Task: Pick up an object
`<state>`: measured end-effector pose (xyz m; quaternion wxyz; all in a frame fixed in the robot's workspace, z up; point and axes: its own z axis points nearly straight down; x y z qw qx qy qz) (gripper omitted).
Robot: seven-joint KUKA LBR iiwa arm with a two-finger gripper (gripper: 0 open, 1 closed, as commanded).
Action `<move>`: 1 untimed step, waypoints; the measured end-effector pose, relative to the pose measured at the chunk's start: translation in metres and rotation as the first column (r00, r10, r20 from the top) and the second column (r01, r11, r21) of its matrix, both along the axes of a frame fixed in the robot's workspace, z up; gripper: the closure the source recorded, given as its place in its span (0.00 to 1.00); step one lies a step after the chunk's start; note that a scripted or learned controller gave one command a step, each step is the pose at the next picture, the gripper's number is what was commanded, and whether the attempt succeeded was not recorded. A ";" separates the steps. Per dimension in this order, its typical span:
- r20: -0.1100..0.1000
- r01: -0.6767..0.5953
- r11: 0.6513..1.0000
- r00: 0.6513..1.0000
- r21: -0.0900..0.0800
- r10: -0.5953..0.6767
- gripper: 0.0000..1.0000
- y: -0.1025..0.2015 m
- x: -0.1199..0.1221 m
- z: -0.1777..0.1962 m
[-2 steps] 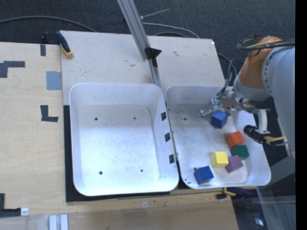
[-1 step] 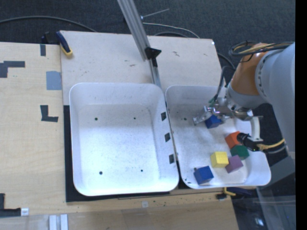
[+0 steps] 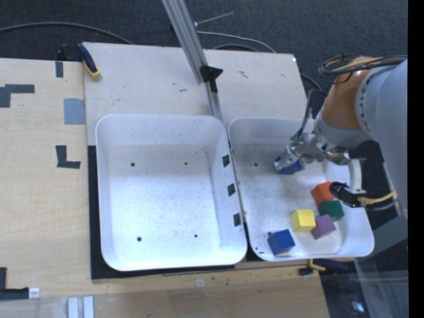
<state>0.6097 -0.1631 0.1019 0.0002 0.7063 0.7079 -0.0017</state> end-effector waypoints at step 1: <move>0.008 -0.008 1.000 1.000 0.005 0.008 1.00 0.123 0.049 0.094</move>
